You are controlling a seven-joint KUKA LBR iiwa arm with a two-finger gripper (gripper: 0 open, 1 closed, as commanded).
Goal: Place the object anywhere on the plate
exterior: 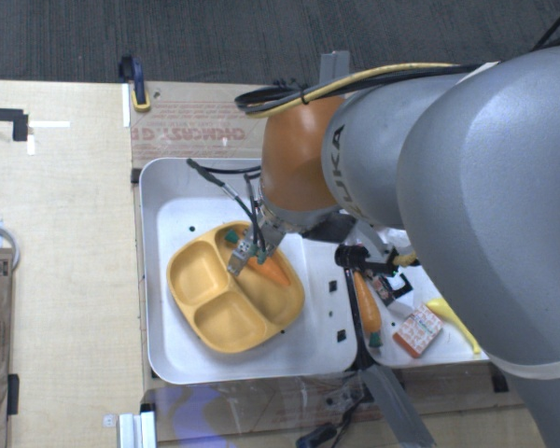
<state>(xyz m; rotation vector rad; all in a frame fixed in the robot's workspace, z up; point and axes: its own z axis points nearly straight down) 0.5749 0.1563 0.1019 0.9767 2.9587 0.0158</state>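
A yellow divided plate (219,297) lies in the left white bin (163,278). An orange carrot-shaped object (273,271) with a green tip rests in the plate's far right compartment. My gripper (245,253) hangs right over the plate, its fingertips at the carrot's near end, touching or just above it. The large grey arm with its orange band reaches in from the right and hides the bin's far right part.
In the right bin lie another orange carrot (367,311), a small red-and-white box (416,332), a yellow banana-like piece (455,319) and a small dark item (388,286). The bin divider (345,315) runs between the two bins. A wooden bench top extends to the left.
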